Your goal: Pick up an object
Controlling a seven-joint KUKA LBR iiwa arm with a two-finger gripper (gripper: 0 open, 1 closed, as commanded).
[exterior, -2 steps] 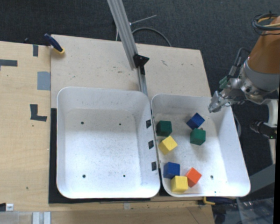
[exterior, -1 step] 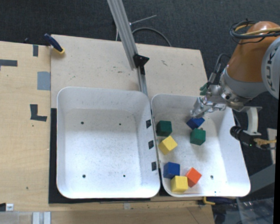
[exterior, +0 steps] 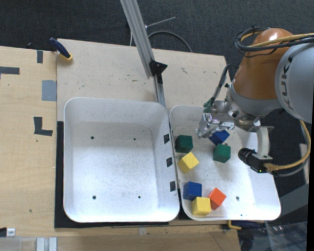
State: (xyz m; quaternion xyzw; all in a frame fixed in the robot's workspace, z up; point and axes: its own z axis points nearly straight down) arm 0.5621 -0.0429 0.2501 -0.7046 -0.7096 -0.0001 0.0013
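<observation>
Camera view: fingers (exterior: 212,131) touch a blue cube (exterior: 219,136), grip unclear; green cubes (exterior: 222,153) crowd close.

white bins (exterior: 72,144), two green blocks (exterior: 184,143), orange block (exterior: 217,197), yellow blocks (exterior: 188,162)

The left bin (exterior: 118,162) lies bare and wide open to a reach. The right bin (exterior: 258,198) is crowded: blocks cluster along its left side, the arm (exterior: 270,65) overhangs its top, leaving clear floor toward the lower right.
</observation>
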